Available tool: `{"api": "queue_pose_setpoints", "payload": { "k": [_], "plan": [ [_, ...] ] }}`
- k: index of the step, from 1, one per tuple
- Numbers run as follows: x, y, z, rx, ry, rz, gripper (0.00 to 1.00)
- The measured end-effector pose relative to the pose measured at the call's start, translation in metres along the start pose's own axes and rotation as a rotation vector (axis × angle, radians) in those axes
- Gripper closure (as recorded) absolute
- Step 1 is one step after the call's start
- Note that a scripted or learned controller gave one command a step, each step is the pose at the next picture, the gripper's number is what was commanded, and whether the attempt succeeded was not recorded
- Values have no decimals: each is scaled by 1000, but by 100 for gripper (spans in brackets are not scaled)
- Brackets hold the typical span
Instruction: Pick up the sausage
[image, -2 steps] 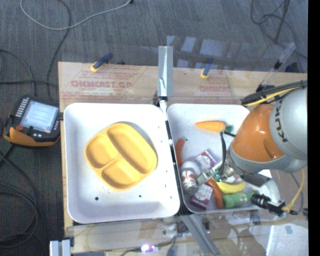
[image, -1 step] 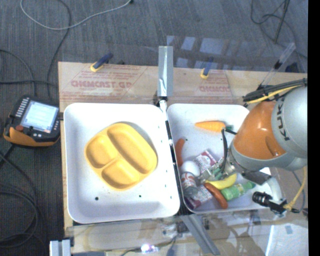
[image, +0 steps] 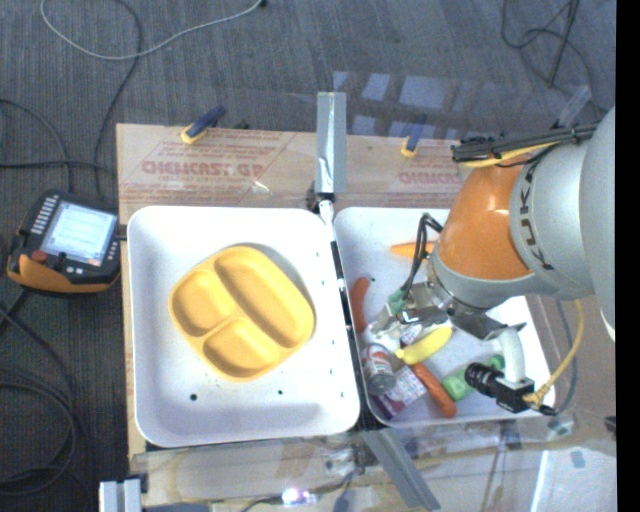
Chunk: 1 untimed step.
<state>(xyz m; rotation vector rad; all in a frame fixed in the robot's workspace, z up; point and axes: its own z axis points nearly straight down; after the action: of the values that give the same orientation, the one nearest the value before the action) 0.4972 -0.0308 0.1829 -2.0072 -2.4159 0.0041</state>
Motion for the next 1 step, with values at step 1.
{"api": "queue_pose_setpoints", "payload": {
  "k": [1],
  "plan": [
    [0, 0, 0, 0, -1, 1, 0]
  ]
}}
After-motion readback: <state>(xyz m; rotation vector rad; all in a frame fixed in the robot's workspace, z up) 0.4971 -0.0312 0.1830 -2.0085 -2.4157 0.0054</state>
